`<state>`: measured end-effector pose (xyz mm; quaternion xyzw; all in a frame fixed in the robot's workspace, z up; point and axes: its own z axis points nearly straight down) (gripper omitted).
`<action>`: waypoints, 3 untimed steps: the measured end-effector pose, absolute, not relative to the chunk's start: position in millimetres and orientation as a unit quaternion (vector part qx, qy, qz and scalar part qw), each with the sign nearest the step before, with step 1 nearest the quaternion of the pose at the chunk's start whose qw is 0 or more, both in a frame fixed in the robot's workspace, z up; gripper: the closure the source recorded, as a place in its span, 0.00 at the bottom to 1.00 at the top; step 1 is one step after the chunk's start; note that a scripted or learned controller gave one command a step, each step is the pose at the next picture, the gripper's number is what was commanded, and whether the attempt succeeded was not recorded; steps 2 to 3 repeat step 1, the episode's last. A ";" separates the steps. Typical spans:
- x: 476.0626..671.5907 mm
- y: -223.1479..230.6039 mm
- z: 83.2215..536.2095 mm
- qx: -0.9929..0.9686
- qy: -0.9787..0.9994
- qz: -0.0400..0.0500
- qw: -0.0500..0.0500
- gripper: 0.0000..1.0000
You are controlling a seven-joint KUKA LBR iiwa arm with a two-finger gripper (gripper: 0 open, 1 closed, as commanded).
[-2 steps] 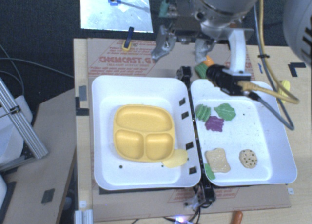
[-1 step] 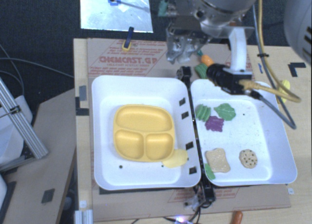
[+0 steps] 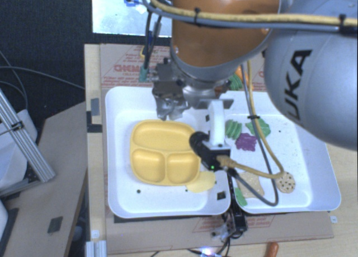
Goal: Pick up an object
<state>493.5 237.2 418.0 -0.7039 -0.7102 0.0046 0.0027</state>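
My gripper (image 3: 169,109) hangs low over the back of the left bin (image 3: 120,194), just above the far edge of a yellow divided plate (image 3: 162,152). The plate lies flat in that bin, and nothing shows held in the gripper. A flat pale yellow piece (image 3: 203,182) rests against the plate's front right corner. In the right bin (image 3: 321,188) lie green pieces (image 3: 232,129), a purple piece (image 3: 246,141), a chocolate-chip cookie (image 3: 286,182) and a tan chip (image 3: 253,181). The orange wrist band (image 3: 224,15) and grey arm hide the back of both bins.
A black cable unit (image 3: 206,150) and a yellow hose (image 3: 257,169) trail from the wrist across the wall between the bins. Another green piece (image 3: 239,195) lies at the right bin's front left. Cardboard (image 3: 120,68) lies under the bins.
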 end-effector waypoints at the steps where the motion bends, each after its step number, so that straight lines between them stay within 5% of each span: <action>1: 535.6 232.2 124.7 -0.707 -0.707 0.007 0.003 1.00; 3: 535.6 232.2 124.7 -0.707 -0.707 0.007 0.003 1.00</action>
